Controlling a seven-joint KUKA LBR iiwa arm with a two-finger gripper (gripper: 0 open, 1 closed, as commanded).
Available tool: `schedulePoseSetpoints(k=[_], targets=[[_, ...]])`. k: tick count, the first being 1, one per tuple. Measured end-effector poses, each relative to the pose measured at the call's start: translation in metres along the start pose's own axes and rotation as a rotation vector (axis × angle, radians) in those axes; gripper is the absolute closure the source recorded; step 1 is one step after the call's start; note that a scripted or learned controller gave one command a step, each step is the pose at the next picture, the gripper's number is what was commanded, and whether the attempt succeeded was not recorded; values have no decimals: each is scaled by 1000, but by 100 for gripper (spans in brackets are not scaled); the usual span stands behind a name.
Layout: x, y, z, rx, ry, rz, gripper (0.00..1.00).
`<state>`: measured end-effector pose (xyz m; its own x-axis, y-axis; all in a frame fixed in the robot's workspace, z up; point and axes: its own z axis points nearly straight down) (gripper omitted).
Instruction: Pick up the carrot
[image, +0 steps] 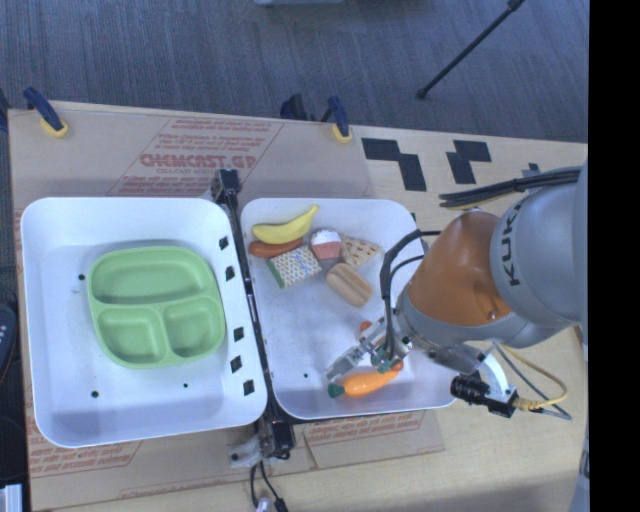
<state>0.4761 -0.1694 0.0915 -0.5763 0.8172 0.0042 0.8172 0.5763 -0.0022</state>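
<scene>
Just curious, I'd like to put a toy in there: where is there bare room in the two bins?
Right bin: bare floor between the food pile and the carrot, toward the divider. Left bin: a rim strip around the green tray. Crowded near the pincer.

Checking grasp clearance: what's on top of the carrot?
The gripper sits over the carrot, which lies near the right bin's front wall. Its orange body and green tip show; the part under the gripper is covered, so contact can't be judged.
</scene>
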Motion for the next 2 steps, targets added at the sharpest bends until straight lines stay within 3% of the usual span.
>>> schedulePoseSetpoints(k=[1, 2], targets=[[0, 0, -10, 1, 1, -4, 100], [-56, 7, -31, -2, -3, 414, 100]])
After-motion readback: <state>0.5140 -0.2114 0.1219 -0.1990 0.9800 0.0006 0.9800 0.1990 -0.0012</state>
